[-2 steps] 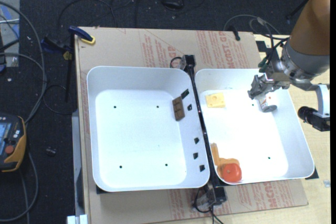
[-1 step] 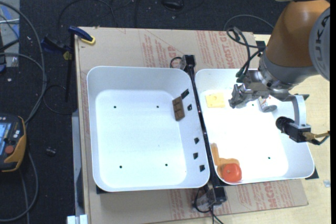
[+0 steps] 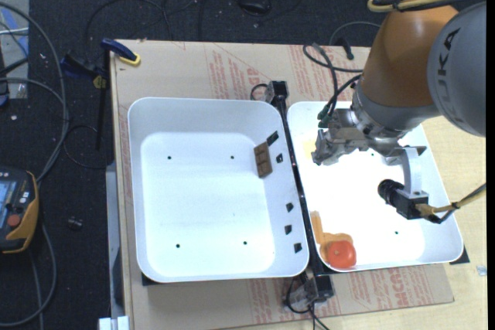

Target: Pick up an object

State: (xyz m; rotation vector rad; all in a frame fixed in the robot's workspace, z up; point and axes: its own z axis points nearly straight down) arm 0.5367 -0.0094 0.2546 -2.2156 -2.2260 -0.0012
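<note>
A small brown chocolate-like block (image 3: 264,161) lies against the right wall of the left bin (image 3: 155,127). A red tomato-like ball (image 3: 339,253) rests beside an orange carrot-like piece (image 3: 322,231) in the near left corner of the right bin (image 3: 433,239). A bit of yellow (image 3: 309,144) shows at the right bin's far left, partly hidden by the gripper. My gripper (image 3: 331,146) hangs over the far left part of the right bin, just right of that yellow piece, with nothing visibly between its fingers.
The grey and orange arm (image 3: 410,66) covers the far right of the right bin. A black attachment (image 3: 402,199) juts from the wrist over the bin's middle. Small black clips line the divider between the bins. Cables lie on the bench behind.
</note>
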